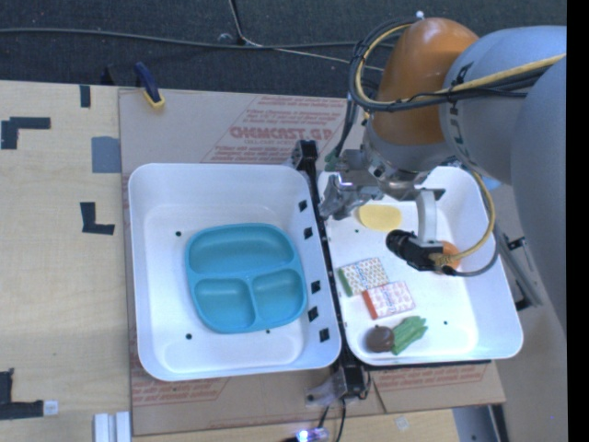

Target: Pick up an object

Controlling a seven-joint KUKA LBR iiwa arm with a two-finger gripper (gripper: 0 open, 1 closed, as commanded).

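Hovering over far end of right shallow white bin (pixel 497 334), grey arm's two-finger gripper (pixel 345 194) is sitting near centre divider, just beside flat yellow oval piece (pixel 379 216). Claw state: cannot tell, metal parts blurring together. Nothing seen between fingers. Other candidates lying nearer: pale patterned square packet (pixel 363 273), red-white patterned packet (pixel 387 298), green leafy toy (pixel 410 331) touching dark brown round lump (pixel 379 339). Left bin (pixel 152 201) is holding teal plastic divided tray (pixel 245 276). Judging yellow piece closest target; centring over it, clearing bin wall before descending.

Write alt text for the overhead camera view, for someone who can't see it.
A grey arm with an orange band reaches over the right bin, which holds small items including a yellow piece. The left bin holds a blue divided tray.
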